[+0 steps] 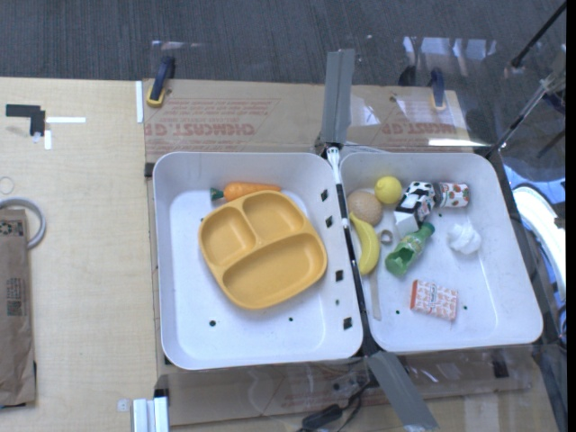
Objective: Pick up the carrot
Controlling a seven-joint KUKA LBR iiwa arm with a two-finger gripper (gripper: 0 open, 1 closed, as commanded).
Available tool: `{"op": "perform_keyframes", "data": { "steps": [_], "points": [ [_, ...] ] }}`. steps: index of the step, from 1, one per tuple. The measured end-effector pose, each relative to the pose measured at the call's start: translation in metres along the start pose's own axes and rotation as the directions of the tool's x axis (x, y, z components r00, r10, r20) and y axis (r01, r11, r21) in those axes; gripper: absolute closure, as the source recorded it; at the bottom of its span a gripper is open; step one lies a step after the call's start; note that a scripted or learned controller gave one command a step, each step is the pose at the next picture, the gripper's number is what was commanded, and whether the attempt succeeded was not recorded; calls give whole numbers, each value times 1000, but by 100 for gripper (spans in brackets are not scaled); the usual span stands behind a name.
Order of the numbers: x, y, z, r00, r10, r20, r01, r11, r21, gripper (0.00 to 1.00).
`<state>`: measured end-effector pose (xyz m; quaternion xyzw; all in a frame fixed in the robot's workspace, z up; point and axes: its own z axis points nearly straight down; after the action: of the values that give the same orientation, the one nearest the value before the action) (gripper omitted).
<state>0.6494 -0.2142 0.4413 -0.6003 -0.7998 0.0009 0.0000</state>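
Carrot (pixel 249 189) lying at far edge of left bin (pixel 180 268), touching rim of yellow plate (pixel 263 248), long axis running left-right, green tip pointing left. Far left of wherever jaws enter from right. Jaws' state: cannot tell. Pick not yet begun.

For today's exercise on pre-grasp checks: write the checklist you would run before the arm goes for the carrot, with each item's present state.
1. Carrot located, in the left bin: ok.
2. Carrot top uncovered: ok.
3. Free of neighbours: not ok, it lies against the yellow plate's far rim.
4. Room toward the bin's far wall: cannot tell.
5. Right bin's banana and lemon well away: ok.
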Motion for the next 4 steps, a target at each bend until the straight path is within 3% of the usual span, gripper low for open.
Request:
{"op": "perform_keyframes", "data": {
  "steps": [1, 2, 3, 4],
  "points": [
    [-10, 8, 15, 939, -345, 1, 345, 939, -1, 100],
    [-10, 8, -1, 699, -715, 5, 715, 699, -3, 100],
    [-7, -3, -1, 395, -919, 4, 919, 395, -2, 100],
    [-8, -1, -10, 397, -918, 9, 918, 397, -2, 100]
  ]
}}
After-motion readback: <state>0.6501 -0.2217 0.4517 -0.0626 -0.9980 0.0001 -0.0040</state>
